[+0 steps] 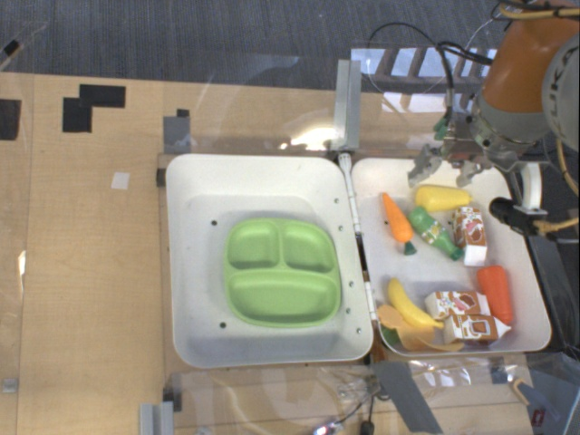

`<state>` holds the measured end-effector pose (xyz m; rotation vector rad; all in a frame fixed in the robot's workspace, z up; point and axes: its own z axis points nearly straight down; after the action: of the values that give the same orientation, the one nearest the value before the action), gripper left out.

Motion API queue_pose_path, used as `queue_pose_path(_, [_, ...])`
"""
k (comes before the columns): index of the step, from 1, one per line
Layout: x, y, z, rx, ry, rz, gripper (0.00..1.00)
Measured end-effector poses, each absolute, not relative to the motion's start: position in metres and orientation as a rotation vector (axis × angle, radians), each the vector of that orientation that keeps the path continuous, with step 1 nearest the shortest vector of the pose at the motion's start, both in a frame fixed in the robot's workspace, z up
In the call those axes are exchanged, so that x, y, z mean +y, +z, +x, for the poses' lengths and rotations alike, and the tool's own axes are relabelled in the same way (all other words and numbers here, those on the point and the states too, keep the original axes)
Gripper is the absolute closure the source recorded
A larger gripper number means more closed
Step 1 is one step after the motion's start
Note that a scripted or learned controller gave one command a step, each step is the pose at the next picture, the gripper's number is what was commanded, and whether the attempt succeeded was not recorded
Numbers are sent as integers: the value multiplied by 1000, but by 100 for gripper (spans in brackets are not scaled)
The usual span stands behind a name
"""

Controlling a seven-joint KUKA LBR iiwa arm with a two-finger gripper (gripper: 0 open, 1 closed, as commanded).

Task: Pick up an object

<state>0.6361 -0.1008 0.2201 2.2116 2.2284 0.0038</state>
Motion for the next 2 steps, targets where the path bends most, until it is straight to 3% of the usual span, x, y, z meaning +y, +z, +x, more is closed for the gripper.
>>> queue_pose_path(1, [-99, 231, 638, 2232, 10, 2203, 100])
queue_pose_path(2, [-113, 206, 531, 2559, 4, 1817, 100])
